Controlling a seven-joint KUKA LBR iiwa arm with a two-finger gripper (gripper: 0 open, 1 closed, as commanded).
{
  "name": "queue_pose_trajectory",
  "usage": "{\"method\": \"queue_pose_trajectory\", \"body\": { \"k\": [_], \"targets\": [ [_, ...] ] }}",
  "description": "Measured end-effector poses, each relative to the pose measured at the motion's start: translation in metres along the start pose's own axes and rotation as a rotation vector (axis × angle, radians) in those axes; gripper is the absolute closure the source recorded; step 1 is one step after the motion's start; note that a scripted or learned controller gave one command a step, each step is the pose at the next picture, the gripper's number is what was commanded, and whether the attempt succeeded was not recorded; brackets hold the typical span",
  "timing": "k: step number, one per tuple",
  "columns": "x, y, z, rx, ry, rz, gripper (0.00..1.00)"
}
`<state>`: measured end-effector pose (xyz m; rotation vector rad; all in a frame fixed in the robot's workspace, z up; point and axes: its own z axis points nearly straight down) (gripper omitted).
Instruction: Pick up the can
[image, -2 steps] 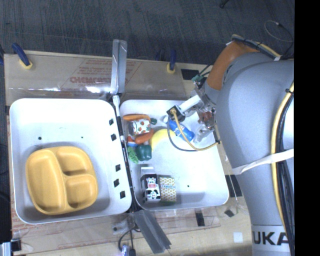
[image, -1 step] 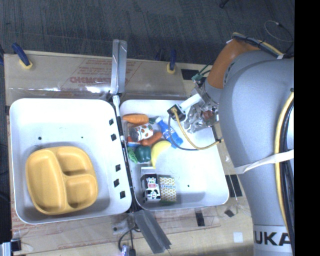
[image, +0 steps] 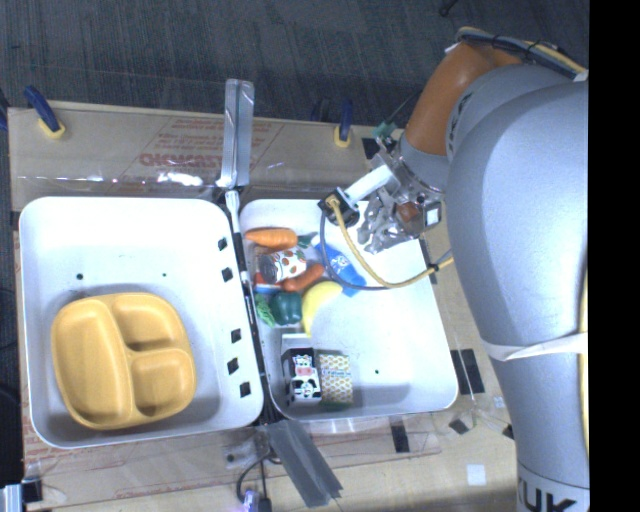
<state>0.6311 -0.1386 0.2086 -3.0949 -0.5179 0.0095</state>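
Camera view finding: the gripper (image: 385, 228) hangs over the upper right part of the right bin (image: 420, 345), and whether it is released or clenched cannot be told from this slant; nothing shows in it. The can (image: 281, 266) lies apart to its left near the bin's left wall, just below a carrot (image: 271, 238), with its lower edge masked by crowded items.
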Motion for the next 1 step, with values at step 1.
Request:
{"method": "queue_pose_trajectory", "body": {
  "k": [1],
  "targets": [
    [-0.0054, -0.0774, 0.0210, 0.000, -0.004, 0.115, 1.00]
  ]
}}
